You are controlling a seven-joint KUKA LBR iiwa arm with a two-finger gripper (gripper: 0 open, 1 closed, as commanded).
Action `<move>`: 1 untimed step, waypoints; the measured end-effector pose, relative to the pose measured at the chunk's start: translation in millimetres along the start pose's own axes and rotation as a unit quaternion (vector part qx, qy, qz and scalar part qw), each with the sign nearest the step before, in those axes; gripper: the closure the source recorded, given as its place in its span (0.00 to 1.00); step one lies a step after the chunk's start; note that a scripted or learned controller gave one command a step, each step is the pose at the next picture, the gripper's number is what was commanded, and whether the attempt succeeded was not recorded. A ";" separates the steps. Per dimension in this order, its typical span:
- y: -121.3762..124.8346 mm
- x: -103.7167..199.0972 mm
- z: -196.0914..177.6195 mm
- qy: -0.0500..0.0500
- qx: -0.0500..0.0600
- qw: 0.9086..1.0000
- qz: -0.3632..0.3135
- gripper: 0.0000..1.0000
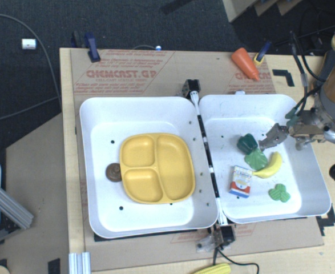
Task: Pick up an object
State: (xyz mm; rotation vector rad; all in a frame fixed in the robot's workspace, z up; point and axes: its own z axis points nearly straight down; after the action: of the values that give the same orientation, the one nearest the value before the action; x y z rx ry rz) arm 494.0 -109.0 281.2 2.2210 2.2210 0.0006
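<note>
**Crowded corner of the right bin — could easily grab air or two things at once**

Standing here watching the claw (274, 135) hang low over the right bin (304, 201), reaching in from the right side. Can't honestly tell whether it's spread or pinched from this angle — the tip is a grey blur, and nothing is visibly caught in it.

What worries me: the stuff below it is bunched up. The dark green block (247, 143) sits just beside the claw tip, a lighter green piece (257, 159) touches it from below, and the banana (270, 165) is tucked right against that. If the claw drops between them it could shove one aside and close on nothing, or nip the edge of the dark block and let it pop out. The banana's curved, slick-looking shape seems likely to roll away under a sideways push.

The small carton (241, 181) and the little green lumpy toy (279, 193) lie apart from the pile, further from the claw — easier targets in my opinion.

Left bin (99, 119) has the yellow divided plate (157, 168) with a brown round thing (113, 172) peeking out beside it, well away from the action.
</note>
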 end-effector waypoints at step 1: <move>76.5 -0.2 107.2 0.000 0.002 1.000 0.000 0.00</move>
State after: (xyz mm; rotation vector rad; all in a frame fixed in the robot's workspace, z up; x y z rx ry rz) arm 570.6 -109.2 174.0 2.2231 2.2231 -0.0020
